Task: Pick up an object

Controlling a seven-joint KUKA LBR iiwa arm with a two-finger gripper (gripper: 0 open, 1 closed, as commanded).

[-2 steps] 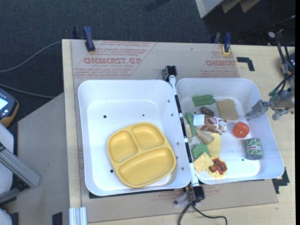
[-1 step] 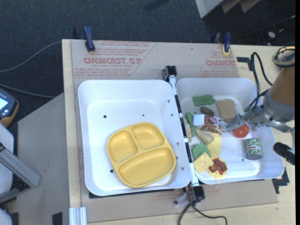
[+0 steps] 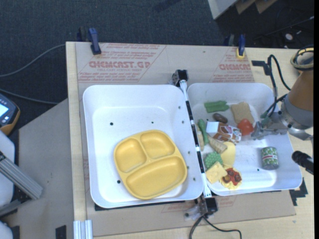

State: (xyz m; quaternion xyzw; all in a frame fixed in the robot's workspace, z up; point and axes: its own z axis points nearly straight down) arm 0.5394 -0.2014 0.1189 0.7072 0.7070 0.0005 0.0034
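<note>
The claw is hanging low in the right bin, just beside the tomato; I cannot tell how it is set. The pile is crowding against the left wall, so closing here is risking a glancing nudge. The can is lying apart, likely rolling if clipped. The yellow tray is sitting in the left bin.
</note>
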